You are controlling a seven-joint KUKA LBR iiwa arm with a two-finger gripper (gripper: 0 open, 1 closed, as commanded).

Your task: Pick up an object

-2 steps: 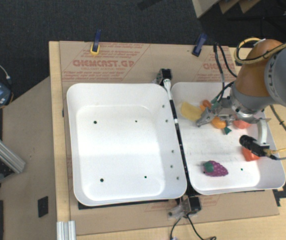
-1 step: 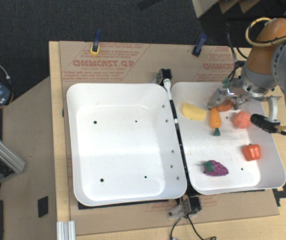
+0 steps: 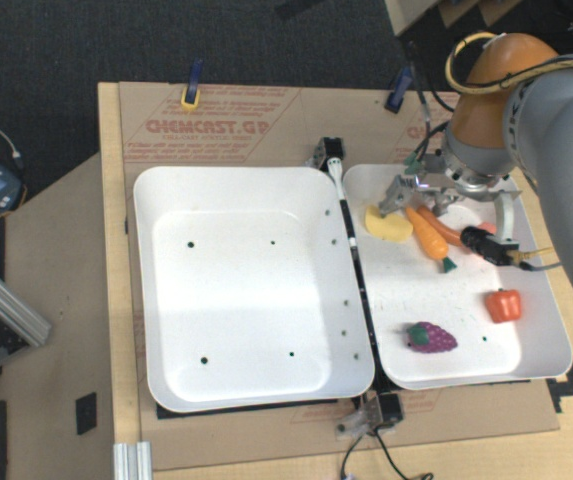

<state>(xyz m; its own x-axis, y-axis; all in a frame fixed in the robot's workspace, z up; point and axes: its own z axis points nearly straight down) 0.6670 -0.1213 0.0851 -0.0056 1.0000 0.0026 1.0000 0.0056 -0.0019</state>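
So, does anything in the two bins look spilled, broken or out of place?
Nothing stands out. In the right bin the toy food lies loose but whole: a yellow piece, a carrot, an orange pepper and purple grapes. The tool hangs over the carrot's top end. Nothing is spilled onto the cardboard.

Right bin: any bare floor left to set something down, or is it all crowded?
Crowded at the top of the right bin: the gripper sits over the yellow piece and carrot. Bare floor lies between the carrot, the purple grapes and the orange pepper. The left bin has open floor throughout.
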